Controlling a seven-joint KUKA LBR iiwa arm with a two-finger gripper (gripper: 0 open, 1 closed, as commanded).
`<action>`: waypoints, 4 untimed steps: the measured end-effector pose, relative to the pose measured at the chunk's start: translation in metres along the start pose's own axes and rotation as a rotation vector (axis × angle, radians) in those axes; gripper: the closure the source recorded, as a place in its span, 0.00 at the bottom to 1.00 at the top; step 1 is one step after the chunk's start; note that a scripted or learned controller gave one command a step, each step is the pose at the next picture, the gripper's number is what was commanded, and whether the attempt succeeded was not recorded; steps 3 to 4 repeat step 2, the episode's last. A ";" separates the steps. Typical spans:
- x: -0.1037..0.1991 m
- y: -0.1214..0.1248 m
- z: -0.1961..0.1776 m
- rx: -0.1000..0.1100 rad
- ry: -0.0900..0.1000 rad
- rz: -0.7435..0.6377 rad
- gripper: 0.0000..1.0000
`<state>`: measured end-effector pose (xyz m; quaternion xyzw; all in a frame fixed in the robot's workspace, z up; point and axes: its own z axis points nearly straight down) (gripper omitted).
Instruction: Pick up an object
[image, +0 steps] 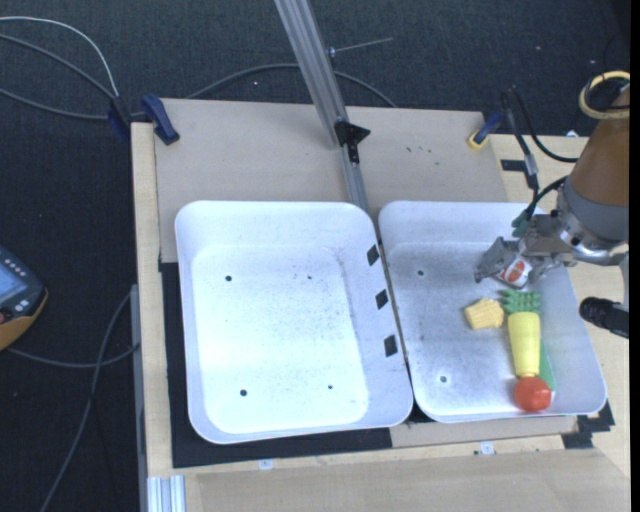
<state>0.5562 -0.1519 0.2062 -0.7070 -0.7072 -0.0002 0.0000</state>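
While the end effector grips one small orange-white object, right bin holds three toys.

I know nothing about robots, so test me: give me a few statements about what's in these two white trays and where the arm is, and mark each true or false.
1. The toys all lie in the right bin. True.
2. The red ball sits at the far end of the bin, away from the camera. False: it lies near the bin's front edge, at the tip of the yellow corn-like toy.
3. The gripper is over the left bin. False: it is over the right bin, just behind the toys.
4. A small yellow block lies to the left of the corn-like toy. True.
5. The arm enters from the left of the picture. False: it comes in from the right.
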 end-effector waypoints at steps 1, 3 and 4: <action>0.054 0.072 0.098 0.008 0.002 -0.003 0.00; 0.069 0.122 0.113 0.003 -0.003 0.001 0.00; 0.069 0.122 0.113 0.003 -0.003 0.001 0.00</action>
